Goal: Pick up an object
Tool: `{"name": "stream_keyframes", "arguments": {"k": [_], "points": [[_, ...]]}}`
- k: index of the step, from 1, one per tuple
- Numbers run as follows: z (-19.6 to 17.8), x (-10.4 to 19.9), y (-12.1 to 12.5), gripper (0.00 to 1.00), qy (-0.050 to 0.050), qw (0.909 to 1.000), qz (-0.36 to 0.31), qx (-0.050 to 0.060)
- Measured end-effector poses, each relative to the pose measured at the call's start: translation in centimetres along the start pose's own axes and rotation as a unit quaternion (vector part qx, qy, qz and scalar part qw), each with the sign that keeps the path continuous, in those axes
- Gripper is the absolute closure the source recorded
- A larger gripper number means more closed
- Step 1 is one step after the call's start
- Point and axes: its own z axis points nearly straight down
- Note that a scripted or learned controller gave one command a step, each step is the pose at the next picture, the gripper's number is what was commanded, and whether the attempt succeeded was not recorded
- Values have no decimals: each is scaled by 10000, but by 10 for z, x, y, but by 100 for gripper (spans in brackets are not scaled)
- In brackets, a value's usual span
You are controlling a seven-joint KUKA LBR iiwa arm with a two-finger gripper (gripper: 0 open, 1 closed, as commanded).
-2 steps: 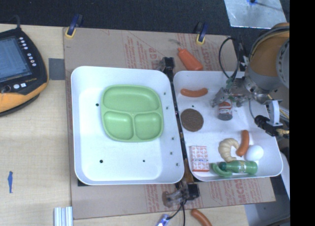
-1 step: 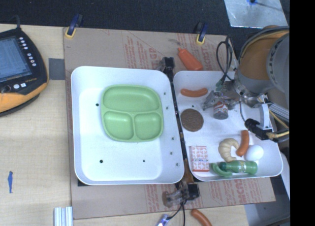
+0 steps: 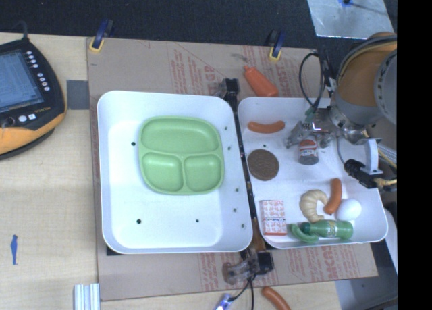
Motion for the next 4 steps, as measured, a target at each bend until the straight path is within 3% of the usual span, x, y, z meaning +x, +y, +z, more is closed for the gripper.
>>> {"name": "stream_keyframes", "arguments": {"k": [1,2,3,4], "points": [[0,-3,12,0,7,10000,-14,8],[0,-1,-1,0,2,10000,-7,13],[-2,32,-6,0,3,10000,-21,21],[0,24,26,0,4,10000,-17,3]]}}
